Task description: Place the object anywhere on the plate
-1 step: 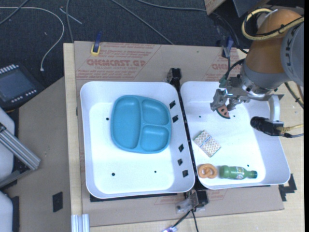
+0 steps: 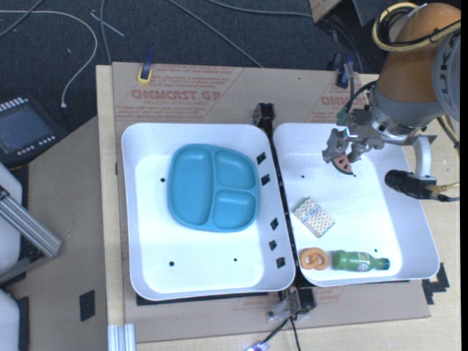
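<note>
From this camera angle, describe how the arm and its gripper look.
The arm is bulky, with an orange-tan rounded shell and a grey section at the right. Yellow and black cables loop above it. The wrist is silvery metal, ending in a small dark gripper.

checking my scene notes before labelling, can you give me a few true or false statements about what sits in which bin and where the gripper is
1. The blue three-compartment plastic plate lies in the left white bin. True.
2. The green plastic bottle rests on the plate. False: it lies near the front edge of the right white bin.
3. The small orange pretzel-shaped toy sits just beside the bottle. True.
4. The patterned white packet lies in the left bin. False: it is in the right bin.
5. The gripper is over the plate. False: it is over the rear of the right bin.
</note>
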Controlling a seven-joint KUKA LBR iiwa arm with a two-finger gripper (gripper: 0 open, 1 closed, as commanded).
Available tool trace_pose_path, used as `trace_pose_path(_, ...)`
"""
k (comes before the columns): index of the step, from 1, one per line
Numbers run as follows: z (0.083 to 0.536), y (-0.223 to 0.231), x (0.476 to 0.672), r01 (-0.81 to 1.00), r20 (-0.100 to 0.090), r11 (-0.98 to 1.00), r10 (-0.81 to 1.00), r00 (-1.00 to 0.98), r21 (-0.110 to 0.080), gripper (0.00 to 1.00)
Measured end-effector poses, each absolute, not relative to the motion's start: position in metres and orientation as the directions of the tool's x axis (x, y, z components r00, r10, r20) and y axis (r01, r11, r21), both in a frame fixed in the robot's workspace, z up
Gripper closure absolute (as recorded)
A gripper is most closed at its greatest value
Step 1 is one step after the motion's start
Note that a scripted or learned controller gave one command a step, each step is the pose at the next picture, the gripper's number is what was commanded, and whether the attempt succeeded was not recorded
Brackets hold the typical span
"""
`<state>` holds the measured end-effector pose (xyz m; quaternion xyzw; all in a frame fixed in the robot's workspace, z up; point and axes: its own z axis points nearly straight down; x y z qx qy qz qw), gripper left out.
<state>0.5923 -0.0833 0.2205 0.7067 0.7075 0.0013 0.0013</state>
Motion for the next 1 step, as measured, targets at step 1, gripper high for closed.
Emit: trace_pose_path(1, 0.2251, -0.0343, 0.5663, 1.0, 0.003, 0.005, 1.0, -0.005, -0.003, 1.0)
